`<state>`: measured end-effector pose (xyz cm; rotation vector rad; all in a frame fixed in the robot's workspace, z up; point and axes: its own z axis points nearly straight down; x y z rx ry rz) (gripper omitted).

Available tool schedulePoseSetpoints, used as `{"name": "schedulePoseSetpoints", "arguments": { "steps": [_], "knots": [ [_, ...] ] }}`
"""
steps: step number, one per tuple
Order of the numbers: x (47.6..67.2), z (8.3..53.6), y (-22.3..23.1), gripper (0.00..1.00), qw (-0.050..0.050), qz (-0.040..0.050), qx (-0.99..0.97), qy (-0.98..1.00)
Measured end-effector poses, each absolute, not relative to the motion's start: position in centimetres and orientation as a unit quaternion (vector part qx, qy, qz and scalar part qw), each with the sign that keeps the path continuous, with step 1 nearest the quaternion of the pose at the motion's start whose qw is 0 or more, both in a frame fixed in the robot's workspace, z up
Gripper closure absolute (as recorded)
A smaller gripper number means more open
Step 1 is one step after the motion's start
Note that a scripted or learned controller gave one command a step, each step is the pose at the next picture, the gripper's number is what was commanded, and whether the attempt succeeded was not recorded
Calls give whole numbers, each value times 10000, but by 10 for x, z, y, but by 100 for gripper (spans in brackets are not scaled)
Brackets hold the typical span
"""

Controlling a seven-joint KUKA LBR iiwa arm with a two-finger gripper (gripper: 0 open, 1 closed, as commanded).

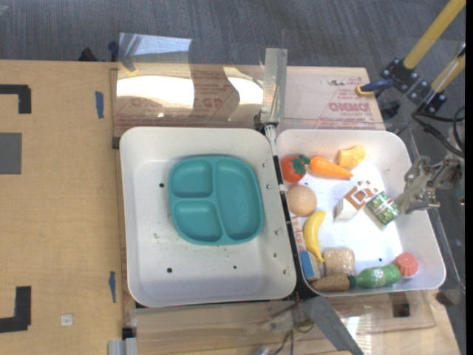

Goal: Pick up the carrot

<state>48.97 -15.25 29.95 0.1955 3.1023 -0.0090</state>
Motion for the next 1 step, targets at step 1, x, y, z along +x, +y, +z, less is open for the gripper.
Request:
{"name": "schedulePoseSetpoints", "arguments": {
  "steps": [1],
  "knots": [
    [492,311,-152,100,204,-37,624,9978]
  ]
}}
